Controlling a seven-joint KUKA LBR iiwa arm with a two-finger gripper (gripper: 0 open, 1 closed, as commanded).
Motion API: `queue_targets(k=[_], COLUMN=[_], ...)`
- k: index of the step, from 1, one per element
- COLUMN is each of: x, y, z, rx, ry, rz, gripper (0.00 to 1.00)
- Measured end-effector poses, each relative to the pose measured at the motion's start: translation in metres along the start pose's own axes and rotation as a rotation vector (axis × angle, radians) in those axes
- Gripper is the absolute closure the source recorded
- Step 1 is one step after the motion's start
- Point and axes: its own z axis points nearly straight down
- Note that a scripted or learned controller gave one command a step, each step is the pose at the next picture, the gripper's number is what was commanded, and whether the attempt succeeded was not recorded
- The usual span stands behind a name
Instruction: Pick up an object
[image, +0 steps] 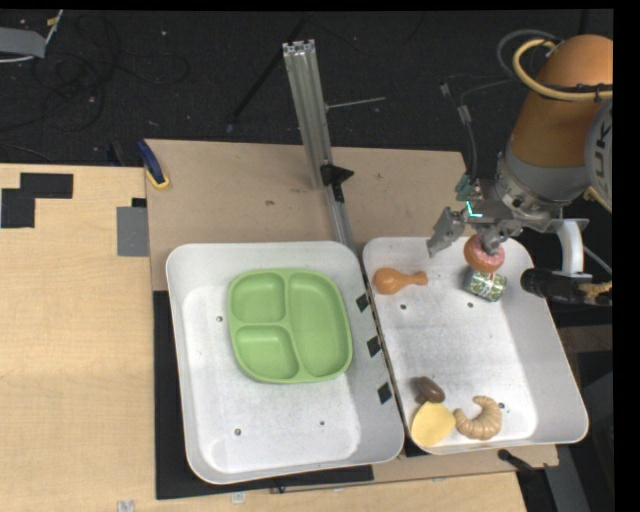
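My gripper (468, 240) hangs over the far edge of the right bin (520, 360), open, with its fingers spread and nothing visibly between them. A pink frosted donut (484, 255) lies just under the right finger (494, 238); I cannot tell whether they touch. A small green can (488, 287) lies right in front of the donut. An orange drumstick-shaped toy (398, 281) rests at the bin's far left, a little left of the left finger (443, 234).
Near the right bin's front edge lie a brown piece (430, 388), a yellow disc (432, 425) and a tan croissant (480, 418). The left bin (200, 420) holds a green divided plate (290, 326). A metal post (310, 120) stands behind the bins.
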Motion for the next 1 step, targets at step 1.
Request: queue_targets(k=[1], x=[0.0000], y=[0.0007], z=[-0.0015], rx=[-0.003], ry=[0.000], rz=[0.000], gripper=[0.00])
